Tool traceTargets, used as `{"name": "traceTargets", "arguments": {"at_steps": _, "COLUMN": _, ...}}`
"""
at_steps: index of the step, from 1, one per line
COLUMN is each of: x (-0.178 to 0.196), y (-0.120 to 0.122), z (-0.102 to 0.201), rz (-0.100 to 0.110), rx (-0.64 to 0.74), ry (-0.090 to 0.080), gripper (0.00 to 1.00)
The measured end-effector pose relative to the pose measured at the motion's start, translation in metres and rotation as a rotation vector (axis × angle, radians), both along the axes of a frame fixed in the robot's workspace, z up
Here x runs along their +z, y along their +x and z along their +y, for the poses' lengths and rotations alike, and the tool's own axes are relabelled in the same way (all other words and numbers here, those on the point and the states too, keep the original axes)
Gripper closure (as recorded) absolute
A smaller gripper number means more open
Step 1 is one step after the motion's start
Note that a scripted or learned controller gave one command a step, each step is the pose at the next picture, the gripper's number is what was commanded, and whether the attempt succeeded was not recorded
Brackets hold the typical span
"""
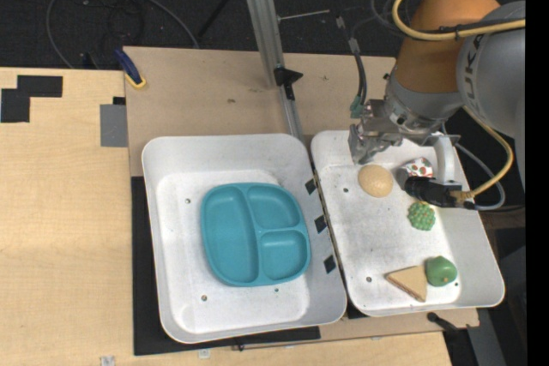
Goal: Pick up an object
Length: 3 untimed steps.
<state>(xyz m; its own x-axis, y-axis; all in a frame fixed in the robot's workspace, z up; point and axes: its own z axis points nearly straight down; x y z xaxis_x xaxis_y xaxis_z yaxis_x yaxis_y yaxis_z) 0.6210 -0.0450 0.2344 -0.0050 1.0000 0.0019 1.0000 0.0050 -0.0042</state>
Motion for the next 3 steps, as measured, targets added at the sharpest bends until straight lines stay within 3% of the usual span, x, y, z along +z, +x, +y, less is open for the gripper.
{"name": "traceTargets", "arguments": {"at_steps": 3, "x": 0.009, "y": 0.015, "z": 0.141, "rz": -0.003, "rx": -0.002, "ry": -0.002, "gripper": 1.0}}
